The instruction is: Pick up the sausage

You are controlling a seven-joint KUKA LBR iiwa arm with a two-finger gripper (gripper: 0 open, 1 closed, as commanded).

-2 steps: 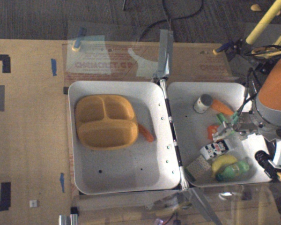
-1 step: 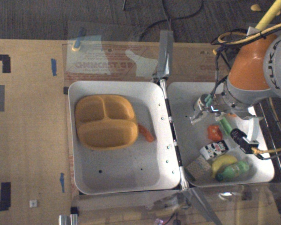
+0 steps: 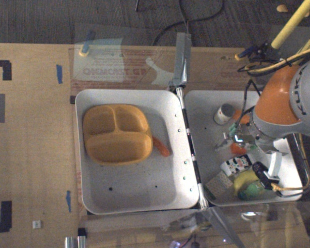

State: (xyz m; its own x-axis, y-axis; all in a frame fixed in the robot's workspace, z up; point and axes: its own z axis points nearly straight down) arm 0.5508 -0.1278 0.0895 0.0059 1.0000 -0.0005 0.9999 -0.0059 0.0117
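A short orange-red sausage lies in the left bin, touching the right edge of an orange divided plate. My gripper hangs low over the middle of the right bin, well to the right of the sausage and across the rim between the bins. Nothing shows clearly in its grasp. A small orange object sits just beneath the gripper, partly hidden by it.
The right bin holds a grey cup at the back and a black-and-white patterned piece. A yellow item, a green item and a grey mesh pad lie near its front. Cables run at the far right.
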